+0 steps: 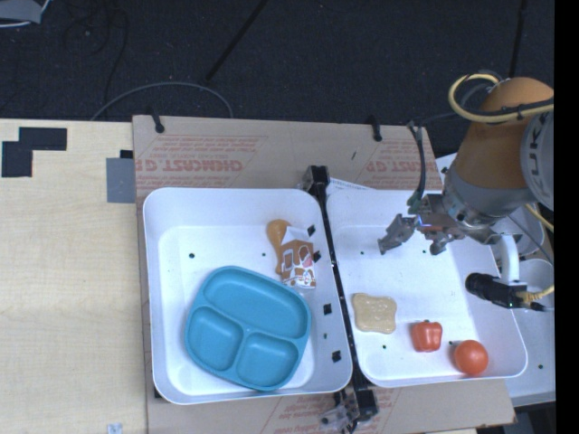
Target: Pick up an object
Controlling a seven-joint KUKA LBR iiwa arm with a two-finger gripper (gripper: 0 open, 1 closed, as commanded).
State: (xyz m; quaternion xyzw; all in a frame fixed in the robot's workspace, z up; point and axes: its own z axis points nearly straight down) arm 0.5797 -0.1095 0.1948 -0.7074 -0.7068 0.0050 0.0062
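Grey metal fingers of the gripper (418,235) are what I see first, hanging over the upper part of the right bin (507,369). They stand spread apart, one tip reaching left and one sitting further right, and I see nothing between them. From this slanted look I cannot tell whether the tips touch the bin floor or float above it. Behind them the arm (498,152) rises to the right, its orange band bulking over the bin's far corner and hiding part of the rim there.

Lower in the same bin, well apart from the fingers, lie three things to pick from: a pale toast-shaped piece (374,313) near the divider, a small red pepper-like toy (427,335) beside it, and a round red-orange ball or tomato (470,357) near the bottom right corner.

Across the divider, the left bin (167,242) bears a blue divided plate (247,327) tilted across its lower half. Above it sit an orange-tan piece (277,234) and a brown-and-white patterned thing (297,264), touching each other; I cannot make out what either is.
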